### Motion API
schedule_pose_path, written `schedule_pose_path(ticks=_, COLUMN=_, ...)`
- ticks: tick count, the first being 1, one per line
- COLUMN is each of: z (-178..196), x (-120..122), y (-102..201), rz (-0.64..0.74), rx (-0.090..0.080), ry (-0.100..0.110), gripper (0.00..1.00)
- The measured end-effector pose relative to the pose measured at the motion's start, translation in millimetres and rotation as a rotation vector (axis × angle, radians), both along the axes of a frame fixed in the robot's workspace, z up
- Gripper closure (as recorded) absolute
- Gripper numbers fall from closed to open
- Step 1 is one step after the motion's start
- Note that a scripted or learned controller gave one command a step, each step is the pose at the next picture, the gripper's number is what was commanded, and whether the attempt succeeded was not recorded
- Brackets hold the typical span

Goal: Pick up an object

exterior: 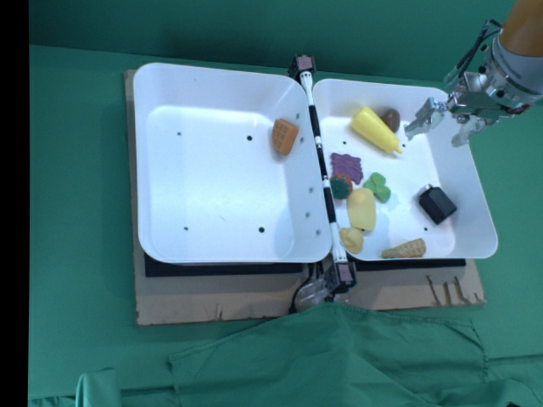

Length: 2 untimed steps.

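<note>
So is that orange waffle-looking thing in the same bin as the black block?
No, the orange waffle piece lies in the left bin, while the black block sits in the right bin.

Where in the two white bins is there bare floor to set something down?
Most of the left white bin is bare, left of the orange waffle piece. In the right white bin, a patch lies between the yellow corn-shaped toy and black block. Crowded along the divider.

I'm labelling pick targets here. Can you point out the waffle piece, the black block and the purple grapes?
waffle piece [285,136]: camera view, middle of its gridded orange face, left bin.
black block [437,204]: camera view, centre of its top, right bin.
purple grapes [346,166]: camera view, middle of the bunch, right bin.
</note>
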<state>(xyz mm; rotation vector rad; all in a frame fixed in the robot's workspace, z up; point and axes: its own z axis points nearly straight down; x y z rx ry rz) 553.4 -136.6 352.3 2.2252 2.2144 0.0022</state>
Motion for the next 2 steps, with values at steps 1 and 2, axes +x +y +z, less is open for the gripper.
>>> schedule_pose_path(ticks=1, z=-92, x=39, y=26, rz=0.004, rx=0.0, ry=0.006, gripper=0.0)
schedule_pose_path(ticks=2, z=-173, x=84, y=-4, rz=0.0, rx=-0.003, ry=-0.005, gripper=0.0)
